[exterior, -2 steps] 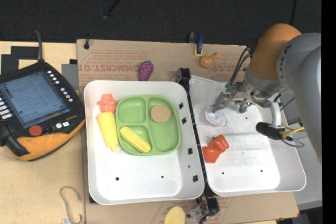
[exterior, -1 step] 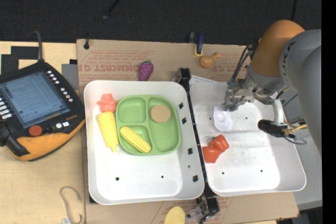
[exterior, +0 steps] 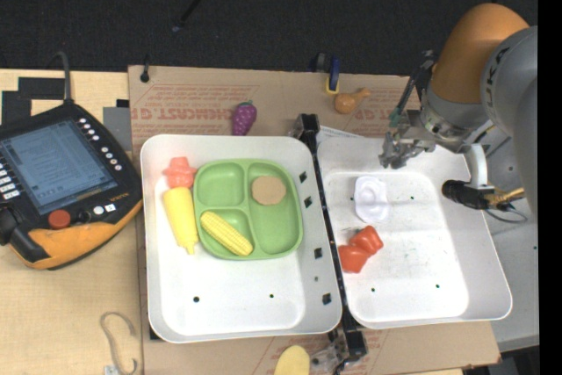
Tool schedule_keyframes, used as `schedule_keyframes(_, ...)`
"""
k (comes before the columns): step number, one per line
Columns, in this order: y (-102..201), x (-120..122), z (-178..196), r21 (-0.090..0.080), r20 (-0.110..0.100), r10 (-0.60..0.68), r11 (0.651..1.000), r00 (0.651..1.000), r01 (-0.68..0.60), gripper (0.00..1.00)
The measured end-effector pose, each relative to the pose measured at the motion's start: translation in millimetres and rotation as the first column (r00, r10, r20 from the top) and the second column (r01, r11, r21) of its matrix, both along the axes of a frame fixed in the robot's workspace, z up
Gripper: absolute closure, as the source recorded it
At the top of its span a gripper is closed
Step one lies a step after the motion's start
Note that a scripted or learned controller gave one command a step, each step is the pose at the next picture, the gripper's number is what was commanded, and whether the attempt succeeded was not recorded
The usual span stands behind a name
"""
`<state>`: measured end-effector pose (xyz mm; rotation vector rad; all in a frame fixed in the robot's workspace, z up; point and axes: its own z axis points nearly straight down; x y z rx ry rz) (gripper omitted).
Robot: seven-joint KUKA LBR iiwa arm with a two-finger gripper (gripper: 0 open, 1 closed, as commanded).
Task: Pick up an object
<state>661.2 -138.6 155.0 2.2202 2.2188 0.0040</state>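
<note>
Dark metal pincer (exterior: 397, 155), grip state unclear, hangs above a glossy white cup (exterior: 371, 198) and lumpy red toy (exterior: 358, 248).

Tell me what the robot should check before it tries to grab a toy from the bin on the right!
1. Toys within the right bin: ok, a white object and an orange-red toy lie there.
2. Toys apart from each other: ok.
3. Gripper above a toy: not ok, it hangs at the bin's far edge.
4. Fingers open: cannot tell.
5. Gripper carrying nothing: cannot tell.
</note>
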Motion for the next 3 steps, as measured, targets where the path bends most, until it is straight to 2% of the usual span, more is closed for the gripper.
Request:
schedule_keyframes(1, 4, -2, 62, 0.000, 0.001, 0.000, 1.000, 1.000, 0.000, 1.00)
schedule_keyframes(2, 4, -2, 74, 0.000, -0.003, 0.002, 1.000, 1.000, -0.002, 1.00)
schedule_keyframes(3, 52, -11, 63, 0.002, -0.008, 0.002, 1.000, 1.000, -0.002, 1.00)
